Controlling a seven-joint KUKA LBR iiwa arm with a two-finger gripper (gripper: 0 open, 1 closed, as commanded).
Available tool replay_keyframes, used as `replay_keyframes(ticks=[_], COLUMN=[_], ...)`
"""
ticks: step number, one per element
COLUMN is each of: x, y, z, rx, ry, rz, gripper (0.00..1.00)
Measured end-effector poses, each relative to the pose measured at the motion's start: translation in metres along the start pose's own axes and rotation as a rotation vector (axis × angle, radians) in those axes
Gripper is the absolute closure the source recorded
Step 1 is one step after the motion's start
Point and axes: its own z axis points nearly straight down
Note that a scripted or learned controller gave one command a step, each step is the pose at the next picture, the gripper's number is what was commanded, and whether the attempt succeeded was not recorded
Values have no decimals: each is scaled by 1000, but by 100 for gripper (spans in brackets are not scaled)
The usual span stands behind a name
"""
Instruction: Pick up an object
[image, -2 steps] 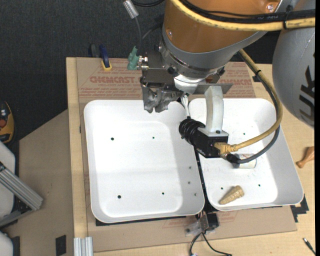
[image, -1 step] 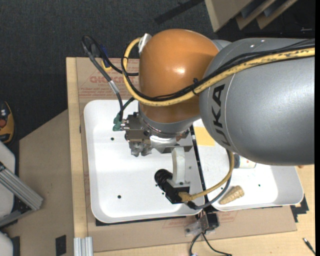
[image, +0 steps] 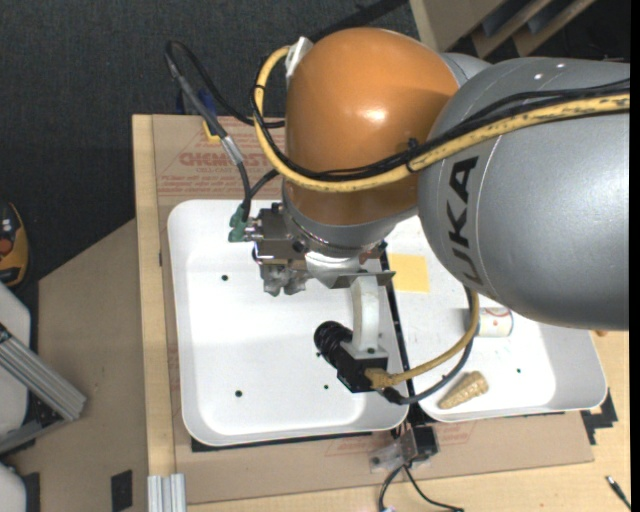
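Observation:
The grey arm with its big orange wrist section (image: 360, 110) hangs over the seam between the two white bins. Beneath it the gripper (image: 285, 272) shows as a grey metal block above the left bin (image: 215, 330), near that bin's upper middle. No object shows under or beside it. In the right bin (image: 560, 385) lie a flat yellow square (image: 410, 272), a small white cylinder with a red mark (image: 495, 322) and a tan ridged cone (image: 462, 390). The arm hides much of the right bin.
A black fitting with a yellow cable (image: 345, 362) hangs from the wrist over the left bin's lower right. Both bins rest on a brown cardboard sheet (image: 150, 300). A metal rail (image: 40, 380) lies at the left edge.

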Motion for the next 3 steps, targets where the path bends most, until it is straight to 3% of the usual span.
replay_keyframes(ticks=[1, 2, 3], x=[0, -1, 0], y=[1, -2, 0], z=[-159, 23, -6], rx=[-15, 18, 0], ry=[7, -8, 0], rz=[-2, 2, 0], gripper=[100, 100, 100])
